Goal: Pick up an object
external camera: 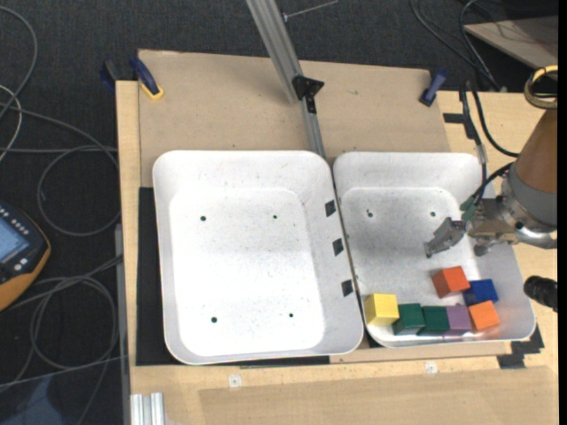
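Where the right bin [390, 184] sits, reaching in from the frame's right edge, gripper [440, 240] poised low above red block [450, 281]; finger spread impossible to tell.

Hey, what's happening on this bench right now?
A robot arm reaches in from the right over the right bin, its gripper hanging just above a cluster of blocks in the near corner. Nothing is between its fingers. The closest block is the red one. The left bin isn't being worked on.
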`<state>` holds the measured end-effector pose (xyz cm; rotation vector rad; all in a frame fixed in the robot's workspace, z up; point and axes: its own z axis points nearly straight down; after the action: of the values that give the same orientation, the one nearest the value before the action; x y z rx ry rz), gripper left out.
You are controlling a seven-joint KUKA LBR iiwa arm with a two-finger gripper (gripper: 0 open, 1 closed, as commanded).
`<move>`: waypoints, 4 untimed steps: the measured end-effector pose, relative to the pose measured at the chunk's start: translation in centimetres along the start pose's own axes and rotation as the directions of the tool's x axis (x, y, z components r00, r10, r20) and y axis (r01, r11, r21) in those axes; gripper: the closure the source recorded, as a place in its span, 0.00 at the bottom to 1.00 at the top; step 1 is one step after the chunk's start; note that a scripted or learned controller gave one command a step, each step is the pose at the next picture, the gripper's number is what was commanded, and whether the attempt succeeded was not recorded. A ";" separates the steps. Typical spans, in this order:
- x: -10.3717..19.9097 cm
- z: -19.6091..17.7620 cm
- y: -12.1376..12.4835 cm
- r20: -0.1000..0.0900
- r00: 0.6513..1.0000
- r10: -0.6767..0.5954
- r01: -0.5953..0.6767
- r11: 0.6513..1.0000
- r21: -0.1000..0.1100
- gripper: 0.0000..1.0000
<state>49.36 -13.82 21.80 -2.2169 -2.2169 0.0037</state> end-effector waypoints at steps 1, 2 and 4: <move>-0.4 5.6 0.8 0.000 1.000 0.000 0.000 1.000 0.001 0.00; -1.2 10.5 0.2 0.011 1.000 0.004 -0.004 1.000 -0.018 0.00; -0.8 2.8 0.3 0.005 1.000 -0.002 0.003 1.000 -0.014 1.00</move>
<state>49.61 -14.61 18.95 -2.2233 -2.2289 -0.0065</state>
